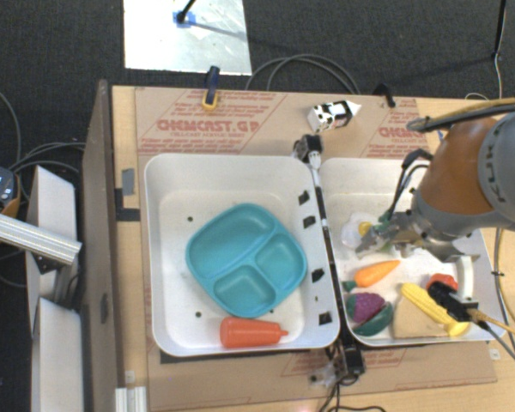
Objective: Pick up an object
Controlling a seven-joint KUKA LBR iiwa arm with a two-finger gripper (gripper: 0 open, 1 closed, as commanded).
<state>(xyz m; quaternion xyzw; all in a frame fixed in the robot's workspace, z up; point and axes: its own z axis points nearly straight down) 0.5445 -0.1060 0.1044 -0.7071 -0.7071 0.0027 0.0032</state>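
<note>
No object is yet being held: the two-finger gripper (371, 237), fingers parted, is being positioned at twelve o'clock of the orange plastic carrot (377, 272) in the right-hand shallow white bin (360, 178).

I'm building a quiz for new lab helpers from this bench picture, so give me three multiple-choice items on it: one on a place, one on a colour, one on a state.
1. Where does the teal divided plate lie?
A. in the left bin
B. in the right bin
C. on the cardboard behind the bins

2. What colour is the carrot-shaped toy in the right bin?
A. blue
B. orange
C. white

3. How does the plate rest?
A. standing on edge against the bin wall
B. face down
C. flat, compartments facing up

Answers:
1 A: the plate sits inside the left bin, beside an orange-red toy.
2 B: it is orange, lying just below the gripper.
3 C: all three compartments show from above.
</note>
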